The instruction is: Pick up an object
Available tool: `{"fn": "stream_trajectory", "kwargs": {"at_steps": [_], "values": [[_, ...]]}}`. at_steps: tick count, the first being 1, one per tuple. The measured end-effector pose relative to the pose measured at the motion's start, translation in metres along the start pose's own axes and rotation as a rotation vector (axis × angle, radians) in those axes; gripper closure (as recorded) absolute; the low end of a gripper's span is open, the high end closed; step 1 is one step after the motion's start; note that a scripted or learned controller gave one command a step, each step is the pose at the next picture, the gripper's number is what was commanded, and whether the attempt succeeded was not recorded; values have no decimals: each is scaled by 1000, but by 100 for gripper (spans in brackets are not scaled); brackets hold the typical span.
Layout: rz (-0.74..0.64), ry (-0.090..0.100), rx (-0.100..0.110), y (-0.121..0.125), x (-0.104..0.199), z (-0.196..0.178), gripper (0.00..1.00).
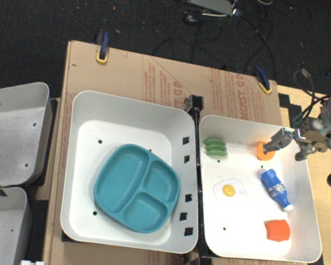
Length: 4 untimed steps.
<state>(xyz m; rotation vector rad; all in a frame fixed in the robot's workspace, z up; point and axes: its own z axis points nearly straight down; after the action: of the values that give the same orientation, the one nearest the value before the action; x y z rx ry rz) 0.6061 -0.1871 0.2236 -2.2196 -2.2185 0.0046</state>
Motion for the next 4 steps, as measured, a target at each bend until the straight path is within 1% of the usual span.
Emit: {"fn": "stream_trajectory", "kwargs": {"at_steps": [1, 2, 3, 4], "values": [[0, 0, 0, 1, -3, 44, 0], [-3, 0, -1, 7, 0, 90, 0], [-4, -1, -7, 8, 0, 76, 100], [-4, -2, -11, 13, 10, 24, 100]]}}
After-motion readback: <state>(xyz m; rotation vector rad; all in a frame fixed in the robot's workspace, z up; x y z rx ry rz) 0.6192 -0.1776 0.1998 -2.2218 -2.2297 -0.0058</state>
